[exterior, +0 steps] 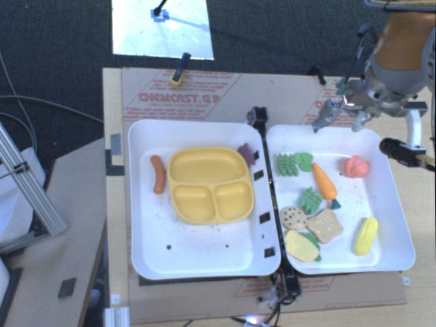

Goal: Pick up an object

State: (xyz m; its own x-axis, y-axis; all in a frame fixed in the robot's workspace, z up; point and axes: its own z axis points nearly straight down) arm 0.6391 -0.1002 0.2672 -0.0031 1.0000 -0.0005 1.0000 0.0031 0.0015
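1. My gripper [346, 116] hangs over the far rim of the right bin [398, 203], above the counter, well clear of the toys below it.
2. Fingers look spread, two dark tips apart, nothing between them (small in frame, so that's my read, not a certainty).
3. Likeliest pick: the carrot [325, 181], lying in the far-middle of the right bin, nearer to me and slightly left of the fingers.
4. Carrot's long axis runs diagonally, thick end far-left, green tip near-right; I'd judge the fingers need to close across that line.
5. Neighbours: green lettuce piece [293, 163] just left of the carrot, pink toy [355, 166] to its right, apart from it.
6. Left bin [139, 203] holds a yellow divided plate [210, 184] and a sausage [159, 174], both well away from the gripper (poor targets, I'd say).
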